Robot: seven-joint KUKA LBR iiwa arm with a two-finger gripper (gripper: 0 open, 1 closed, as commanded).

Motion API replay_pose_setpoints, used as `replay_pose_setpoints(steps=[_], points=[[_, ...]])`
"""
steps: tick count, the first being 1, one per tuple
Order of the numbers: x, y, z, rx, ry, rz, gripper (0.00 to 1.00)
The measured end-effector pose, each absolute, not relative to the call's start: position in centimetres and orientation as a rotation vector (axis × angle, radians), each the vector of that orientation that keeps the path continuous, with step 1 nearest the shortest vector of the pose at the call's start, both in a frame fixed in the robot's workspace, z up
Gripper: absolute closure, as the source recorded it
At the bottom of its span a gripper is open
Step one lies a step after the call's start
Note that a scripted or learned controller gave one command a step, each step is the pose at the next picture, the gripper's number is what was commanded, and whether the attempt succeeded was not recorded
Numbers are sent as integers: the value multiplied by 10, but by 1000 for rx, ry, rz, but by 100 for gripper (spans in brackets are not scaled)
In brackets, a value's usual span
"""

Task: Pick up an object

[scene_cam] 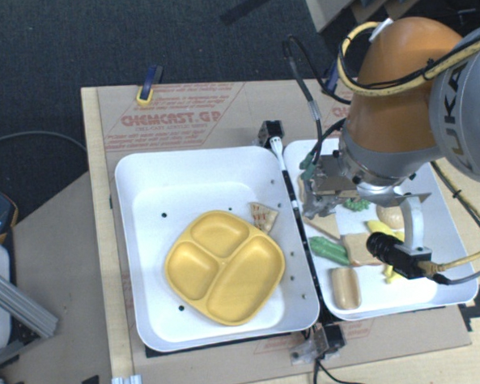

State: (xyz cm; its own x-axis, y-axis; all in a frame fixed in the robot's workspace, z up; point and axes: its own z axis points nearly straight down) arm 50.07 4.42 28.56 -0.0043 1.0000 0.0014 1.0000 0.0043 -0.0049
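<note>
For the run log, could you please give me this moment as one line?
arm: over right bin | end effector: fingers hidden | left bin: yellow divided plate | right bin: green piece, tan piece

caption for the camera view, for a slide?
Arm low over the right bin of small items; yellow tray in left bin.

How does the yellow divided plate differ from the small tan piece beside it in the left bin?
The yellow divided plate is far larger than the small tan piece. The plate is plain yellow with rounded corners and three compartments; the tan piece is angular and bears a reddish pattern. The plate sits near the middle of the left bin, while the tan piece lies closer to the bin's right wall. Both rest on the bin's floor, away from the gripper.
</note>
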Motion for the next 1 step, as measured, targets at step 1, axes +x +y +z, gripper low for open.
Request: replay_pose_setpoints(steps=[1], points=[[480, 69, 436, -2221, -2235, -26, 100]])
